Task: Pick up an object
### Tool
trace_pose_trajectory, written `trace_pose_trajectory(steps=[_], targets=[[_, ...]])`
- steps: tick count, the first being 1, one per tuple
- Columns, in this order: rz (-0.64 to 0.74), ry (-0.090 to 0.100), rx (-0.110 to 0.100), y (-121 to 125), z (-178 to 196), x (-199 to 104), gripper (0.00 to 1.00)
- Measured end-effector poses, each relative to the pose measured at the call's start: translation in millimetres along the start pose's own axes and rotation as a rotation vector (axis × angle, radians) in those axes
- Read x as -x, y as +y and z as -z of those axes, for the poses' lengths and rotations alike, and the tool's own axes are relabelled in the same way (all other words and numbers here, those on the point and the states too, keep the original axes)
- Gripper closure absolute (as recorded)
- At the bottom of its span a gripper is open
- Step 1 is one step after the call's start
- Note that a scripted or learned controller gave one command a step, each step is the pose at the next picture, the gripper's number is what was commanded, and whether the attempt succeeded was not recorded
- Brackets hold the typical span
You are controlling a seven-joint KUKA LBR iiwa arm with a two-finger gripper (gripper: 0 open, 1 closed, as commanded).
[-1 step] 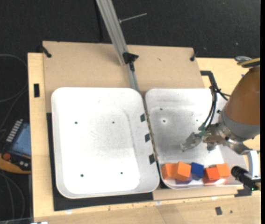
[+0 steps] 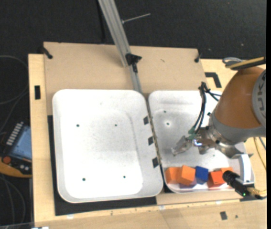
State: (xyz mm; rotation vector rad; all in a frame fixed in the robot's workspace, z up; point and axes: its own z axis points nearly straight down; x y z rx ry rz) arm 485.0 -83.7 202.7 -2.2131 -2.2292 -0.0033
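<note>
Two metal fingers tip the gripper [image 2: 182,146], which hangs over the bare middle of the right bin [image 2: 173,104]; they look spread a little with nothing between them, so you should treat the hand as empty. Your step, by my reading, is the approach before the grasp: nothing is lifted yet. The candidates lie toward the near edge of that bin, in a row along its front wall: an orange block [image 2: 180,174] nearest the gripper, a blue block [image 2: 201,174] just beside it, then a second orange block [image 2: 216,178] partly under the arm's wrist [image 2: 235,113]. All sit apart from the fingertips, nearer the camera than the hand. You would next need to bring the hand toward that front wall, centre it over one block, and descend with the fingers astride it; the crowding may hinder that. The left bin [image 2: 102,142] holds nothing useful.
</note>
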Motion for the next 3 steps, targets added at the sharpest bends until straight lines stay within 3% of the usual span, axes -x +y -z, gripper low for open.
trace_pose_trajectory(steps=[1, 2, 3], targets=[[-0.010, -0.002, -0.005, 18.6, -53.4, 4.8, 0.00], [-0.012, -0.006, 0.006, 41.5, -2.1, 45.6, 0.00], [-0.001, 0.000, -0.002, 4.8, -6.4, -18.1, 0.00]])
